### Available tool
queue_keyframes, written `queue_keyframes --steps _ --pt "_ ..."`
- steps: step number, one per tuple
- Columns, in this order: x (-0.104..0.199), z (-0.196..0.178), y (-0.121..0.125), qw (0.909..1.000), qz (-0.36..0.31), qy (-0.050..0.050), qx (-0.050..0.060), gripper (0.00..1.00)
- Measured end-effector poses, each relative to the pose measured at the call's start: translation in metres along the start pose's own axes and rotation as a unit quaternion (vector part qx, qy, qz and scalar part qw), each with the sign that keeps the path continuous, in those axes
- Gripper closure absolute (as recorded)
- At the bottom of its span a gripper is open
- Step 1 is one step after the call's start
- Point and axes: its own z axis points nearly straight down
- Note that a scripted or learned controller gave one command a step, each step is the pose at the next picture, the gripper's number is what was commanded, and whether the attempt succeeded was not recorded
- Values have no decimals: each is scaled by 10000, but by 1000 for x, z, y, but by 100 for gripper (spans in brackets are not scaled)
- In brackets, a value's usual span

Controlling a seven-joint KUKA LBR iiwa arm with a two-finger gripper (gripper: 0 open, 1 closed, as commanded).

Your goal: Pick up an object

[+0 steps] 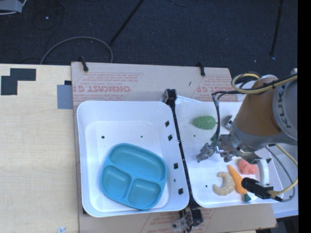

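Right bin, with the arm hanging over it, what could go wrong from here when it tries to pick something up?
One: the end effector is over bare floor of the right bin, between the green piece and the beige curved piece, so a grab straight down would probably catch nothing. Two: the carrot and pink piece lie crowded beside the beige curved piece, so a grab there may shove them or take two.

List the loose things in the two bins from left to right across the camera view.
blue divided tray → green lumpy piece → pale curved piece → pink-red piece
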Motion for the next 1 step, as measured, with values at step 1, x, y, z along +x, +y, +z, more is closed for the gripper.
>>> queue_keyframes --steps 1 --pt "1 54 -1 10000 2 1 -4 0"
